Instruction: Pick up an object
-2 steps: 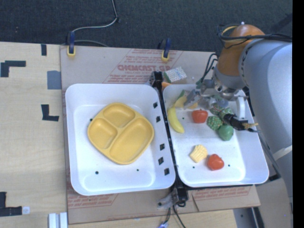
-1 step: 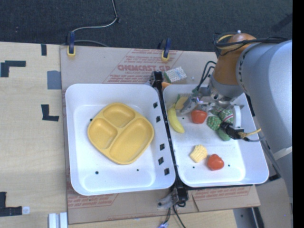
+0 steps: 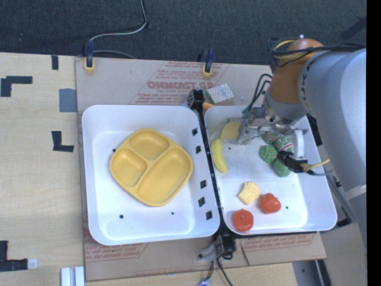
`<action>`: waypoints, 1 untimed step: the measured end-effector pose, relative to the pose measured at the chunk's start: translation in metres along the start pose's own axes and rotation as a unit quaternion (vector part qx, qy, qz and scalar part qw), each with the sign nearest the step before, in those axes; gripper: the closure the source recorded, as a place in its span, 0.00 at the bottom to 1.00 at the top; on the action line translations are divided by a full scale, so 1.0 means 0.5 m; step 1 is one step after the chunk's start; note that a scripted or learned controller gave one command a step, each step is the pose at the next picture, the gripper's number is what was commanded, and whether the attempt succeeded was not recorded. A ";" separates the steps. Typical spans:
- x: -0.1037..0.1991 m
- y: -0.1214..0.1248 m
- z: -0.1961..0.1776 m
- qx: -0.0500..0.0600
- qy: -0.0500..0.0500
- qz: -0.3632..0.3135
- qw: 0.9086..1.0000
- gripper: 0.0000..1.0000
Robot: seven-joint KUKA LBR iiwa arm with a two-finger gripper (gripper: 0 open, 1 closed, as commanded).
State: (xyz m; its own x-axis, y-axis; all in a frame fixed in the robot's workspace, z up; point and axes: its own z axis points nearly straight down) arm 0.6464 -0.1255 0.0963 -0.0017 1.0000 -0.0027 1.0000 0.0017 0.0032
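Note:
The right bin holds several toy foods. A yellow banana lies along its left wall, with a yellow piece just above it. Two green pieces sit near the middle right. A corn chunk and two red tomatoes lie toward the front. My gripper hangs low over the bin's back part, between the yellow piece and the green pieces, with a red and green item partly hidden beneath it. Nothing is visibly held.
The left bin carries a yellow divided plate. A black divider with clips runs between the bins. The grey arm covers the right bin's back right corner. A small patterned packet lies on the cardboard behind the bins.

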 end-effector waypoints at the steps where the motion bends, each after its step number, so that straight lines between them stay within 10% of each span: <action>1: 0.000 0.000 0.001 0.000 0.000 0.000 1.000 0.00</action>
State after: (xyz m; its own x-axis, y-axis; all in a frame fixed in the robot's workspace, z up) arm 0.6462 -0.1255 0.0959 -0.0018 1.0000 -0.0031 1.0000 0.0018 0.0030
